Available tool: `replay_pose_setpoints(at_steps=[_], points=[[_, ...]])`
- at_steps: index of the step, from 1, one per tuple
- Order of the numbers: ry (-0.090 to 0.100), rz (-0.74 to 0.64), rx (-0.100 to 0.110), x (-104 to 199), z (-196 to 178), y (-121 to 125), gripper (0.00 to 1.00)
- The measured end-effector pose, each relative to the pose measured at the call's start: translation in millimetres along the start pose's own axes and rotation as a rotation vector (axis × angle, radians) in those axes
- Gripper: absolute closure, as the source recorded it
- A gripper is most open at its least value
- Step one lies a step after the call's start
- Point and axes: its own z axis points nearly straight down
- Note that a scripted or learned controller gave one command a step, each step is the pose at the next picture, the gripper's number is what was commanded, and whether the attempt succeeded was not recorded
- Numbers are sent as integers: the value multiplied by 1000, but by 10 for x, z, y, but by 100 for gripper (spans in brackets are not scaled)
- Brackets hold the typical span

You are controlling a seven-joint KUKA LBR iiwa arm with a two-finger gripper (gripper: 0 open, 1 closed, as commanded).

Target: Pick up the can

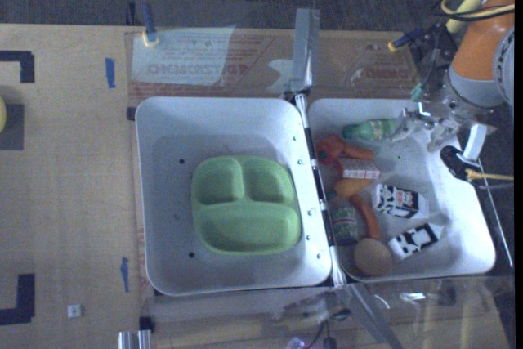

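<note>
The tabletop (65, 200) carried two shallow white bins side by side. The left bin (163, 127) held a green divided tray (243, 204) near its centre. The right bin (474, 245) held the clutter. The can (344, 222), dark with a green label, lay against the bin's 9 o'clock wall, close to the divider. An orange carrot-like piece (365, 212) touched it on the 3 o'clock side, and a brown egg-shaped object (373, 257) sat just beside it at 5 o'clock. Two black-and-white cartons (399, 200) (414, 239) lay toward 3 and 4 o'clock of the can. A green bottle (372, 129) lay at the bin's 12 o'clock end, with red-orange items (339, 149) below it. The pincer (431, 127) hung over the bin's 1 o'clock corner, well apart from the can; whether it stood wide or narrow could not be told. Bare bin floor lay at 3 o'clock.
</note>
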Motion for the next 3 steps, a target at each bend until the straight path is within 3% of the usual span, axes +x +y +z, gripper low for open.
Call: replay_pose_setpoints(at_steps=[2,3], points=[[3,39,-2,34,113,7,0],[-18,-7,-15,576,208,-81,0]])
